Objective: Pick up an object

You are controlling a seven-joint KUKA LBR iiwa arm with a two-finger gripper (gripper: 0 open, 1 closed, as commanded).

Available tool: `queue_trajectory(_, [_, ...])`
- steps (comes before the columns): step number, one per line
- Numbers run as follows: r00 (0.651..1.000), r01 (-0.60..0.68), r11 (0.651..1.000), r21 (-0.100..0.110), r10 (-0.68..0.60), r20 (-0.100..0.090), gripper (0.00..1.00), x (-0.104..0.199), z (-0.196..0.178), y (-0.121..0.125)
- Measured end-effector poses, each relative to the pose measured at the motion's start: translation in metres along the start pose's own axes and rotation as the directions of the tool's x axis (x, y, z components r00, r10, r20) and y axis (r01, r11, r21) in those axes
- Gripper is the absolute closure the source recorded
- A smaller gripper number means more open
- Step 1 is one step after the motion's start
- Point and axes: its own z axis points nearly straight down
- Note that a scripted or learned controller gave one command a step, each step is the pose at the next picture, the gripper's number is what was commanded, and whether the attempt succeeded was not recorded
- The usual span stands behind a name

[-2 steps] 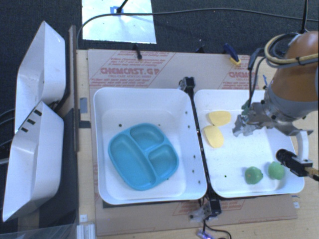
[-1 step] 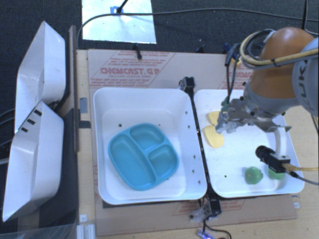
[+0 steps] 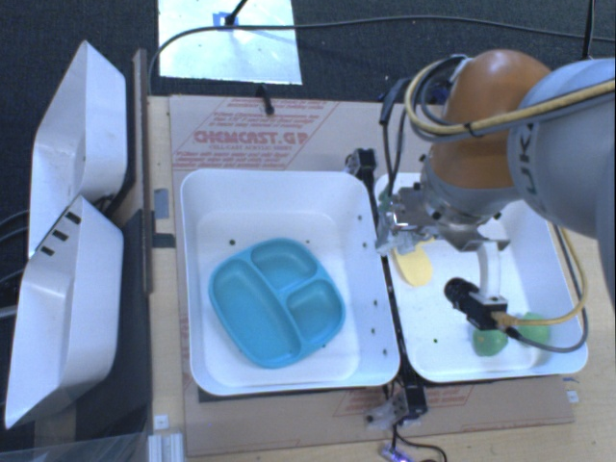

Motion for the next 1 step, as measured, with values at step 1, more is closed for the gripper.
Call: queue_trajectory(1, [1.0,-0.001,1.0,0.0,0.001,0.0,1.0,0.0489,0.006,-0.0107])
